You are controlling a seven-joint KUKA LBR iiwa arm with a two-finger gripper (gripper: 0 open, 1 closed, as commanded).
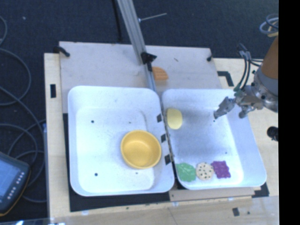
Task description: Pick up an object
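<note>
My gripper [233, 110] hangs over the right edge of the right bin [206, 97], fingers spread open with nothing between them. A pale yellow lemon-like piece [174, 118] lies at the right bin's left wall. Along that bin's front sit a green piece [186, 172], a round cookie [204, 171] and a purple piece [221, 169]. A yellow bowl [140, 149] rests in the left bin [93, 107]. The gripper is well to the right of the lemon piece and above the row of three.
A slanted metal post [133, 29] rises from the seam between the bins at the back. An orange item [160, 74] lies on the bench behind the bins. Cables run at the far left, and a tablet [10, 182] sits at the lower left.
</note>
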